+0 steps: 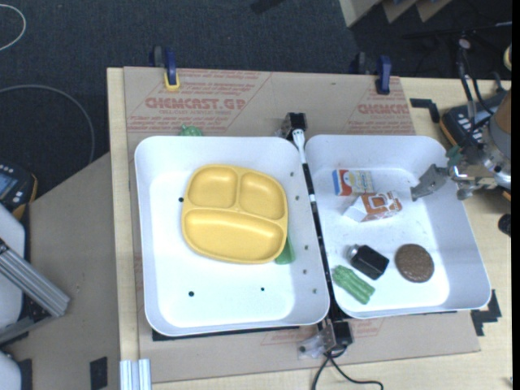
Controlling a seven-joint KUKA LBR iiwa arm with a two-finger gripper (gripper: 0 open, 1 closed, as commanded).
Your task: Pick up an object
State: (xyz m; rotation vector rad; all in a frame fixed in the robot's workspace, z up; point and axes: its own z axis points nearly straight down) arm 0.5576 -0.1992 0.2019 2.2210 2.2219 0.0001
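Note:
The right bin point(463, 242) holds a white and orange carton point(367, 194) at its back. A small black block point(370, 261) lies near its front, with a brown round disc point(415, 262) to its right and a green ridged piece point(353, 284) at the front left corner. My gripper point(426, 185) hangs over the right bin's back right part, just right of the carton and apart from it, with nothing seen in it. In the left bin point(162, 250) lies a yellow divided plate point(236, 214), with a green scrap point(284, 255) poking out from under its right edge.
The bins meet at a raised rim point(309, 210) running front to back. Blue clamps point(170, 65) point(383, 74) hold the cardboard sheet at the back. Cables and the arm's body point(487, 136) crowd the right side.

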